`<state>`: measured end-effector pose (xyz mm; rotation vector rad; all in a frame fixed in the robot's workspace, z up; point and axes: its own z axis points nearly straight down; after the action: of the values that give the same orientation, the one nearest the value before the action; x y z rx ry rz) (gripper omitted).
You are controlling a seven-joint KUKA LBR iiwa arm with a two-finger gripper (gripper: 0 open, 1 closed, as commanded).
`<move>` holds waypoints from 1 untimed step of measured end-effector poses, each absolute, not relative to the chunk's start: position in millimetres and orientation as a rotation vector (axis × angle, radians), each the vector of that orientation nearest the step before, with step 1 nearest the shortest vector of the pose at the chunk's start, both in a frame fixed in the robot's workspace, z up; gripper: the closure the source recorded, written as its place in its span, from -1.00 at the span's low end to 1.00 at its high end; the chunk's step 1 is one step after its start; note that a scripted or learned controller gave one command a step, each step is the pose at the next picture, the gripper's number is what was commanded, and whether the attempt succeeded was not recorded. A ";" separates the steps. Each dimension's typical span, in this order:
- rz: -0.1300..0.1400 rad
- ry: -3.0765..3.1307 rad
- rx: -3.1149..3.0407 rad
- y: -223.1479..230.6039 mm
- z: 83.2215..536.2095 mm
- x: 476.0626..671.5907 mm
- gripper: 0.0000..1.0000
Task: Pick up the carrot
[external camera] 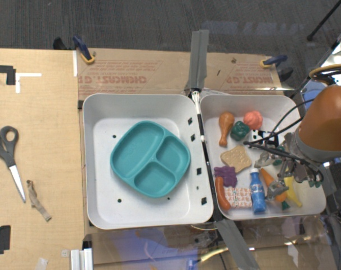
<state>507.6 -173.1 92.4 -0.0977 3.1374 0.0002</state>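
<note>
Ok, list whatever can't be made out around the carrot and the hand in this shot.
- Hand: in the camera view, cables and the grey wrist cover it, so its grip is unreadable.
- Orange toy carrot: only part shows; the hand's metal parts cross its lower end.
- Yellow toy piece: largely hidden under the hand, shape unclear.
- Small green piece by the right white bin's front wall: too small to identify.
</note>
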 end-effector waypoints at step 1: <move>0.000 3.137 0.124 -154.3 91.9 487.7 -1.00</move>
<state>487.7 -154.3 91.9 0.1245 3.1369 -0.0001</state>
